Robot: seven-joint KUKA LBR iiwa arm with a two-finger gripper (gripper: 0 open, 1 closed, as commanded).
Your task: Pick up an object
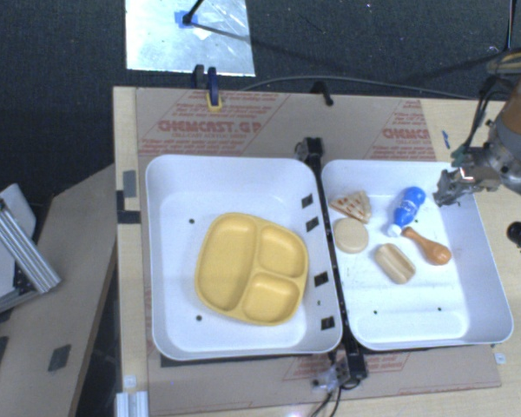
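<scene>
- Desk [130,259]: pale wood-coloured top set on dark carpet; a brown cardboard sheet with red lettering [243,120] lies under both bins.
- Floor beyond the desk's far edge: a shiny silver square sheet [156,24] with a blue tape mark.
- Left shallow white bin [169,233]: holds one yellow plastic plate with three compartments [252,268], lying flat near the bin's middle — bare white floor runs round it on all sides.
- Right shallow white bin [417,320]: five small things clustered in its far half; the near half is open white floor.
- Contents of the right bin: a tan wedge-shaped toy sandwich [352,204] by the dividing wall; a round beige disc [351,235] just in front of it; a tan toy bread roll [395,262] near the centre; a blue and white toy bottle [405,208] lying tilted; a wooden piece with an orange-brown round head [428,244] just beside the bottle's lower end.
- Black clips [313,150] sit along the join between the two bins.
- Hand [454,183]: at the right bin's far right rim, on the grey arm [517,146]; nothing visible between its fingers, and whether they stand wide or narrow cannot be told.
- Nearest thing to the hand: the blue and white toy bottle, close to its left — apart, not touching.
</scene>
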